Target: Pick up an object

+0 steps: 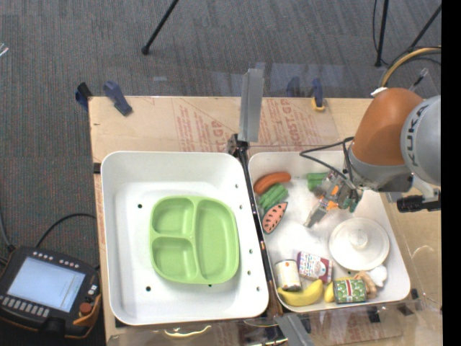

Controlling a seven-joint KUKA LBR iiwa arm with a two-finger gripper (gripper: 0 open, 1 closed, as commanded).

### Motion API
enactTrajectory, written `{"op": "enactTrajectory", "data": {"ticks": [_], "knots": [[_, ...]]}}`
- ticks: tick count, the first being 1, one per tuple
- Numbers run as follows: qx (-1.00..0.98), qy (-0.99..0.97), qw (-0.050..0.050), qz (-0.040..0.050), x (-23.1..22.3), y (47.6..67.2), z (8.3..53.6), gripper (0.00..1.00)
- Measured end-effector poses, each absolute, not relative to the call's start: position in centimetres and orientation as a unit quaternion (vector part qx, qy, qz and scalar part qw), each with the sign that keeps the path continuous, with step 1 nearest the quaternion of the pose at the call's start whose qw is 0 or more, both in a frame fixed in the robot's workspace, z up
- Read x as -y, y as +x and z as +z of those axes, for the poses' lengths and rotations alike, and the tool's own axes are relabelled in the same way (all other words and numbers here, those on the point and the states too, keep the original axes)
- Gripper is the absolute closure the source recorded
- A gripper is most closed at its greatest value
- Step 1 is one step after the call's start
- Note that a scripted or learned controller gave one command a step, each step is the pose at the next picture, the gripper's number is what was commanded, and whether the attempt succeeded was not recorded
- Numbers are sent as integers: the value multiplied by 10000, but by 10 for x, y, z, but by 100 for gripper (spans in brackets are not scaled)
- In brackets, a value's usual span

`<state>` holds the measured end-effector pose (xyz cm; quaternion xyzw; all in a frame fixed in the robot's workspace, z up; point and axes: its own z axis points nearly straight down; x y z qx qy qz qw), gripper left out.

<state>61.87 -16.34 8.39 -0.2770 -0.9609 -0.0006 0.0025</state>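
My gripper (322,209) hangs low inside the right bin (398,262), above bare white floor near its middle. To its left lie a watermelon slice (274,218), a green vegetable (274,196) and an orange sausage-like piece (271,182). A small green item (315,181) sits just behind the gripper. To the gripper's right and nearer the front stands a white lidded bowl (359,242). Nothing shows in the gripper's grasp.
Along the right bin's front edge lie a small can (288,274), a banana (302,294), a purple pouch (313,265) and a green and red box (349,290). The left bin (119,193) holds a green divided plate (194,240).
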Motion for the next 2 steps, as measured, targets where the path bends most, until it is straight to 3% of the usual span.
{"op": "enactTrajectory", "data": {"ticks": [1,2], "knots": [[9516,-3072,15,-3,140,627,84,0],[9372,-3487,29,1,140,597,84,0]]}}
